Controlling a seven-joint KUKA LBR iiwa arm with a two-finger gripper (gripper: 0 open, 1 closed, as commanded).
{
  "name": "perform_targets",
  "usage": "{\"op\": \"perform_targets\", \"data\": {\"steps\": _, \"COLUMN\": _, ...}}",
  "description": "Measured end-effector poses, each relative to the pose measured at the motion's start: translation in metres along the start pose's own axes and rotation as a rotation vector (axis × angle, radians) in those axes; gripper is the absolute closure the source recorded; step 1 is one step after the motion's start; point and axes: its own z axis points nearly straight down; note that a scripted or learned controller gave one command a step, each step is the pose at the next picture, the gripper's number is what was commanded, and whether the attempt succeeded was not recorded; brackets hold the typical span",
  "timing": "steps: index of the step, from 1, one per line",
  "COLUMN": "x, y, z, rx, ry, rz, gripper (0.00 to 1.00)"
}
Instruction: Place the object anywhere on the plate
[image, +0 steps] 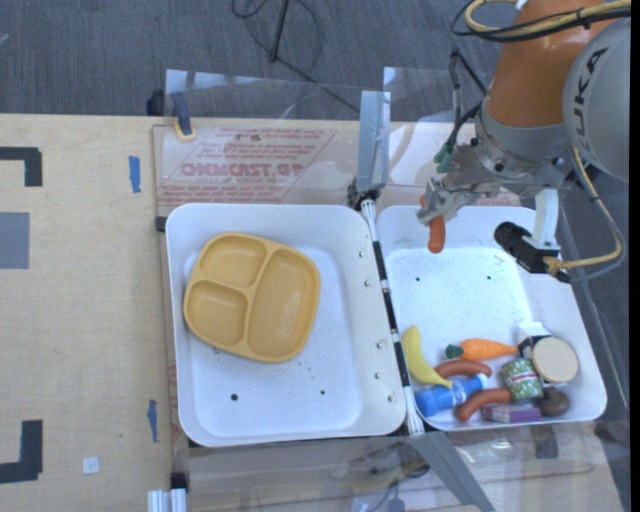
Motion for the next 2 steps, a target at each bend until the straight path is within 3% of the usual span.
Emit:
{"op": "perform_targets", "data": {"steps": 1, "x": 0.082, "y": 0.012, "z": -0.012, "rx": -0.004, "ry": 0.0, "rz": -0.144, "gripper": 1.0}}
{"op": "perform_targets", "data": {"steps": 2, "x": 0.148, "y": -0.007, "z": 0.049, "rx": 0.004, "ry": 0.002, "rz": 0.194, "gripper": 1.0}}
